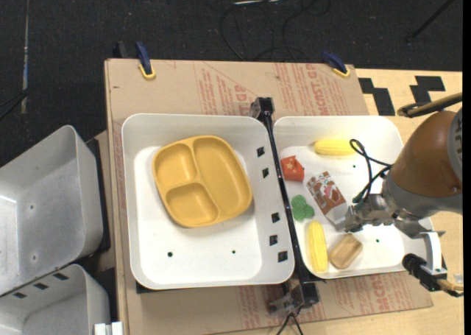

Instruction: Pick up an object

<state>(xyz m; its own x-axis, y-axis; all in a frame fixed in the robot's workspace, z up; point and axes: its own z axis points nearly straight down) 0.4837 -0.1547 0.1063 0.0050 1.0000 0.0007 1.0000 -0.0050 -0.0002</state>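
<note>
On the cardboard sheet beneath both bins, red mirrored lettering is printed, too faint to read. Left bin: a yellow divided plate near its centre. Right bin: a yellow corn cob at the far edge, a red block, a brown packet, a green piece, a second corn cob and a tan bread roll near the front edge. The pincer is low beside the packet, just above the roll; its opening cannot be told.
</note>
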